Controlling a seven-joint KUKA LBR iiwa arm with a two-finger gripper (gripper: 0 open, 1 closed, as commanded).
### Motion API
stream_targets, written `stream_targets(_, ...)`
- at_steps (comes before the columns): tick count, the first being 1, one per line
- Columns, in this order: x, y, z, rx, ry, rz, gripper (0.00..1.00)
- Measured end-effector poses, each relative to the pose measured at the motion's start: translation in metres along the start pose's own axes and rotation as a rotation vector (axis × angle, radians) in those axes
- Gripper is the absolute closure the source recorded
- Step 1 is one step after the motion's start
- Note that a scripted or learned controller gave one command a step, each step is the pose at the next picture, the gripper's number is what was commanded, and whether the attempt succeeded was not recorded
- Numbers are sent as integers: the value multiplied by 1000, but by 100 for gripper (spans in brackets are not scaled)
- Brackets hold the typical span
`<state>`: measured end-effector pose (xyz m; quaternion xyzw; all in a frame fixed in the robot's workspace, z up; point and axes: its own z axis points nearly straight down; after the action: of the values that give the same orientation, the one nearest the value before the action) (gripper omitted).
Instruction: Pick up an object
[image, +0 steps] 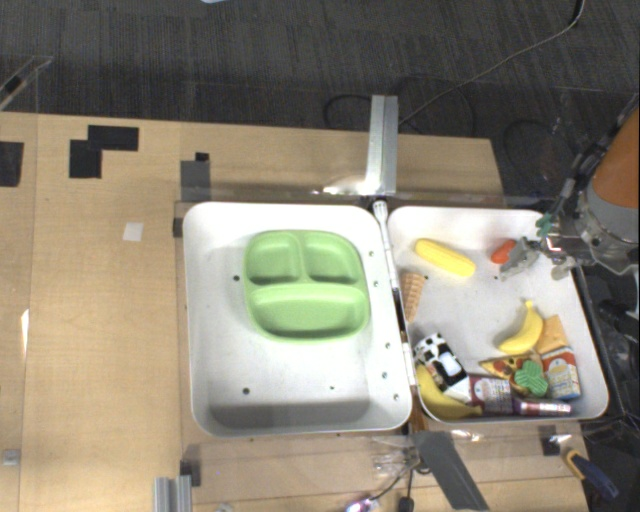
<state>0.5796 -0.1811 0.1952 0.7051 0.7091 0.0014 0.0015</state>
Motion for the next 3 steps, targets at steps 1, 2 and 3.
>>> stream_targets(1, 37, 13, -50, -3, 0, -34, 0)
stream_targets(2, 47, 64, 107, -6, -2, -44, 0)
stream_targets(3, 92, 87, 107, 8, -2, -211, 0)
